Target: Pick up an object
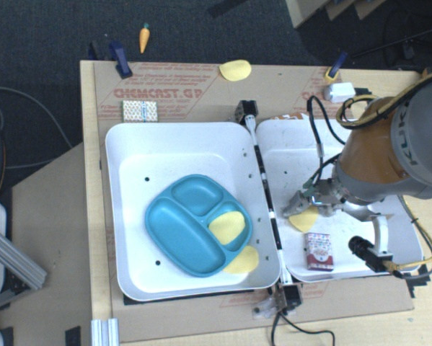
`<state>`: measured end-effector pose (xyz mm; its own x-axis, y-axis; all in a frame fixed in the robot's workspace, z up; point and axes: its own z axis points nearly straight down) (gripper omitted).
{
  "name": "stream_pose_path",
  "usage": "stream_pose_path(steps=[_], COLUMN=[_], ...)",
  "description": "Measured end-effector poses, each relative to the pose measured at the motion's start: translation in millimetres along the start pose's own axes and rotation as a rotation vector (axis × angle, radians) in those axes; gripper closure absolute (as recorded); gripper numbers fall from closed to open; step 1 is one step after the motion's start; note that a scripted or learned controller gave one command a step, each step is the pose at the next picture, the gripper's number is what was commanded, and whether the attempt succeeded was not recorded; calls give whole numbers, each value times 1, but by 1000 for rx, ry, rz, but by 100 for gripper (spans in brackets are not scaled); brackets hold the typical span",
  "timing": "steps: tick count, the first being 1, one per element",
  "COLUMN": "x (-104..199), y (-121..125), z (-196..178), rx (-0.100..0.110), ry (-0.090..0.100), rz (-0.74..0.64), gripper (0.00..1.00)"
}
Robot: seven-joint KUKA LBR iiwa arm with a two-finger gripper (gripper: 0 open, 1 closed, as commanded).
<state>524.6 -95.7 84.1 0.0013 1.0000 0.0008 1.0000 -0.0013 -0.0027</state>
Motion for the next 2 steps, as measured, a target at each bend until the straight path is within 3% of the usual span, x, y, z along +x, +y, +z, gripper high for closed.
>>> stream_pose_path(steps=[1,2], x=[1,59], y=[1,39], z=[-10,-101], rx=[-3,-4], ry=[0,0], rz=[0,-3], gripper=[100,100])
